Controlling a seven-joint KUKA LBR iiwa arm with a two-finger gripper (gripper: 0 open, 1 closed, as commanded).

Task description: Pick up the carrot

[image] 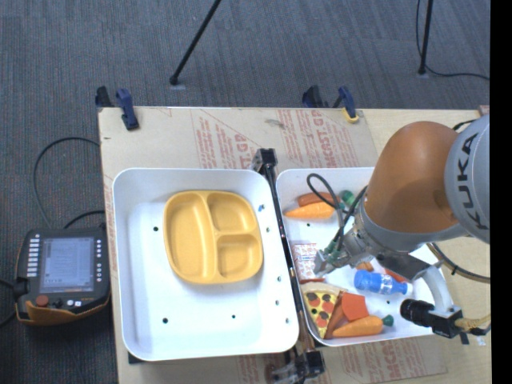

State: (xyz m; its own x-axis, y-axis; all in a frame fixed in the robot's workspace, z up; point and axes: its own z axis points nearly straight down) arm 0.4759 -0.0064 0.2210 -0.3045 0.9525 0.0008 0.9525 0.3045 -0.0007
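The claw (328, 261) hangs low in the right bin (416, 336), under the grey and orange arm (416, 186); its fingers are too small and shadowed to tell whether they are apart or together, and nothing shows between them. Just left of it lies a small patterned packet (305, 256). Beside it on the right is a blue bottle (381, 282). Below sits a pizza slice (320, 305), and past that a carrot (358, 326) with a green top. A second carrot (310, 211) lies above the claw, near a black cable loop (318, 186). Well off to the left, the left bin (136, 294) holds a yellow divided plate (213, 236)
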